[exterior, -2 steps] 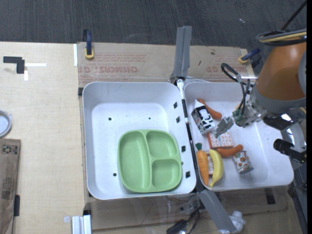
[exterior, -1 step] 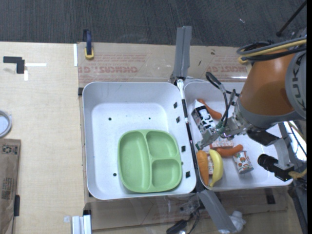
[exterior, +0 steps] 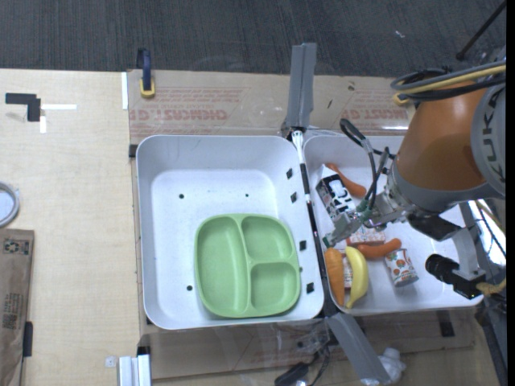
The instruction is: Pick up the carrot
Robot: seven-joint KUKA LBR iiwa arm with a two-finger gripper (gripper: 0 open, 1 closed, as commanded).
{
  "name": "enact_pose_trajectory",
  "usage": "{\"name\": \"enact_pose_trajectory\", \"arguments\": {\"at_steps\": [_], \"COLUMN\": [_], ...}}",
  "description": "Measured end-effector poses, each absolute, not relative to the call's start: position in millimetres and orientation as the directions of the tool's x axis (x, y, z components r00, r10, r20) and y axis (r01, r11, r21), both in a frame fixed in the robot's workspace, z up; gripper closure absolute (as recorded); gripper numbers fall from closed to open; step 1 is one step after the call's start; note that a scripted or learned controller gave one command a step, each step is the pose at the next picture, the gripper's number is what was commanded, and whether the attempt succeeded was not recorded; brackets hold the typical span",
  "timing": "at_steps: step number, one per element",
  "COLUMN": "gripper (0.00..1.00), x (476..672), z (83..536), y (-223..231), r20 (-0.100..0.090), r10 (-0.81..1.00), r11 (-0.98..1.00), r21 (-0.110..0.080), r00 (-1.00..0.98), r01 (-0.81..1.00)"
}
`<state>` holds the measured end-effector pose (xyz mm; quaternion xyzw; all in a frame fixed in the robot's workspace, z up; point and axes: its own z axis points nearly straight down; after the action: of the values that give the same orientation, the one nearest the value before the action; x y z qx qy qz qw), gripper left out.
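The carrot [exterior: 333, 270] is a stubby orange piece lying along the left wall of the right bin [exterior: 418, 300], near its front corner. A yellow banana [exterior: 358, 276] lies right against it. My gripper [exterior: 348, 227] hangs over the middle-left of the right bin, just behind the carrot and banana and apart from the carrot. Nothing orange shows in its grasp. The arm's orange band [exterior: 438, 147] covers the back right of that bin.
Around the gripper lie a black packet [exterior: 335, 196], a thin orange-red piece [exterior: 348, 180], a red-orange sausage-like piece [exterior: 380, 248] and a small can [exterior: 401, 268]. The left bin [exterior: 161, 215] holds a green divided plate [exterior: 248, 264].
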<state>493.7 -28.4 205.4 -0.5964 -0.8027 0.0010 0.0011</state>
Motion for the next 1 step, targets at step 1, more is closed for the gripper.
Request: {"name": "enact_pose_trajectory", "arguments": {"at_steps": [1], "gripper": [0.0], "x": [547.8], "z": [219.4], "y": [-88.9], "r20": [-0.002], "r10": [0.638], "r11": [0.77], "r21": [0.001], "r00": [-0.77], "r01": [0.638]}}
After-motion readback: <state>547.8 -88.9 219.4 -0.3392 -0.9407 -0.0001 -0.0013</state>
